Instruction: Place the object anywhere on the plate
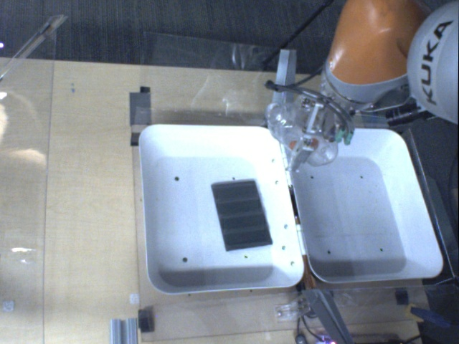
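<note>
1. A grey arm (433, 41) with an orange band (369, 34) reaches in from the right of the view. It ends in a gripper (310, 133) made of clear, glassy parts.
2. The gripper hangs over the far end of the seam where the two white bins meet. It overlaps the far left corner of the right bin (401, 192).
3. The clear parts blur into the white behind them, so I cannot tell whether the gripper is spread or closed, or whether it carries anything.
4. Left of the gripper and nearer the camera, well apart from it, a dark ribbed rectangular slab (242, 214) lies flat. It is possibly the plate the task names.
5. The slab sits near the middle of the left bin (154, 192), turned slightly off the bin's edges and touching none of its walls.
6. Both bins rest side by side on a pale wooden bench (72, 192), which stretches away to the gripper's left.
</note>
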You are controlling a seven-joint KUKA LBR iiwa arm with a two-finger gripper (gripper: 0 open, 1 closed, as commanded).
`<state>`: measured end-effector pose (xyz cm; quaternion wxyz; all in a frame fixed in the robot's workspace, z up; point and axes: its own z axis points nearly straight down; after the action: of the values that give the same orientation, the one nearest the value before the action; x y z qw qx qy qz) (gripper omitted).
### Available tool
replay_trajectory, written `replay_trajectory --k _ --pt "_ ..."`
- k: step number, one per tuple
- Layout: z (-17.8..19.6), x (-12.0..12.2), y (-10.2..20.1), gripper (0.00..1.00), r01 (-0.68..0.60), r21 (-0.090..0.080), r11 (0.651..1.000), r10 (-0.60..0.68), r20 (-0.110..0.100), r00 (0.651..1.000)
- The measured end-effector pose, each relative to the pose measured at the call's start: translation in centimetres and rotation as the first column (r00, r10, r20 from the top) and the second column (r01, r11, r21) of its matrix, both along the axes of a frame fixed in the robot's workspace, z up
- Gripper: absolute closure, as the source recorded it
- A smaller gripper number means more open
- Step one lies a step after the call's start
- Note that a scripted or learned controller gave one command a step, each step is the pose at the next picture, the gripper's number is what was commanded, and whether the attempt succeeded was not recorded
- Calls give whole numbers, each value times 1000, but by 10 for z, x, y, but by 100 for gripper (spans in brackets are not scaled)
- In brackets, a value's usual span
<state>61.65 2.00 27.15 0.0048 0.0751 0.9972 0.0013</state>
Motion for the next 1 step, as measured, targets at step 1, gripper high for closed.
replay_trajectory --k 1 --pt "-8 -39 112 100 -283 0 959 283 -3 959"
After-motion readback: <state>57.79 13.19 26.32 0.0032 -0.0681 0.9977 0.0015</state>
